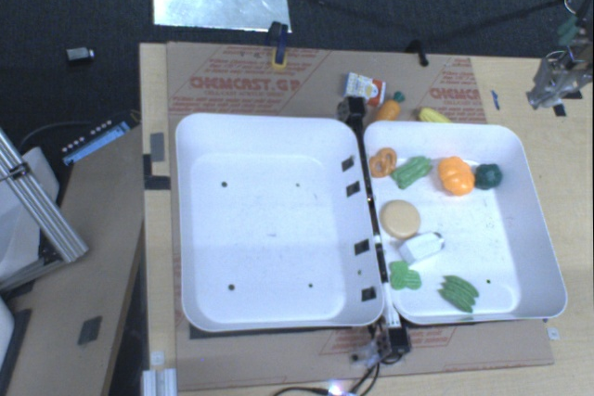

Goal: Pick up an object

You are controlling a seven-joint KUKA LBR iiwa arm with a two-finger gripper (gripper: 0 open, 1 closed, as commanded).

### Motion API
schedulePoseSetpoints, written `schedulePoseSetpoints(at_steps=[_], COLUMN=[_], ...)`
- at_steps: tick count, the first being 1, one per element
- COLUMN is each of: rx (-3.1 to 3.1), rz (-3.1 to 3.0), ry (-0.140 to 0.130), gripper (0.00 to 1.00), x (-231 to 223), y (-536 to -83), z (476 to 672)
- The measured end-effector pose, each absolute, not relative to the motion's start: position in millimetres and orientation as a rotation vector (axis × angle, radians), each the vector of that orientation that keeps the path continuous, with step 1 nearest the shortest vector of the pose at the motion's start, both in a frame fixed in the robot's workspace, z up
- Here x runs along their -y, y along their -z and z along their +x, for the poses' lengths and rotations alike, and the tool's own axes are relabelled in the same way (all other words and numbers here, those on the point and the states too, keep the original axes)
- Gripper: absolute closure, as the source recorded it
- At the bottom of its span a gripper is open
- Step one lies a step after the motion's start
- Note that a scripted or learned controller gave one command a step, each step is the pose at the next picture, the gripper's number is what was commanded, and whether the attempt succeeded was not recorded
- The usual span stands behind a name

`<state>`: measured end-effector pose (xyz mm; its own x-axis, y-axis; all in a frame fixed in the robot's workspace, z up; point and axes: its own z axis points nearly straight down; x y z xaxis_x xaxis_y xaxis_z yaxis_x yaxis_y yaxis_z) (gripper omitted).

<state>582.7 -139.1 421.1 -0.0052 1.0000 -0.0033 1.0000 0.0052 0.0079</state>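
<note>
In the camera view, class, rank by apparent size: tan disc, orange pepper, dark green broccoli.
1. Tan disc and orange pepper: they look about alike, so no ranking between them.
2. Dark green broccoli: clearly smallest.

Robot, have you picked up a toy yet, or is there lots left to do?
Not yet. Nothing looks done: the toys, like the orange pepper, tan disc and white block, all lie in the right bin. The tool sits at the right edge, away from the bin. Reaching in, gripping and lifting are all left.
</note>
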Motion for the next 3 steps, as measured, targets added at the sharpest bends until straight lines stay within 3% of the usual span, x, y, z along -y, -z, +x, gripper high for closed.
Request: schedulePoseSetpoints(at_steps=[1,2,3], rx=[-2.217,-2.217,-2.219], rz=[2.215,2.216,2.216], ry=[-0.003,-0.002,-0.002], gripper=[1.0,1.0,1.0], x=[172,203,207], y=[-423,-418,-435], z=[637.9,669.9,668.7])
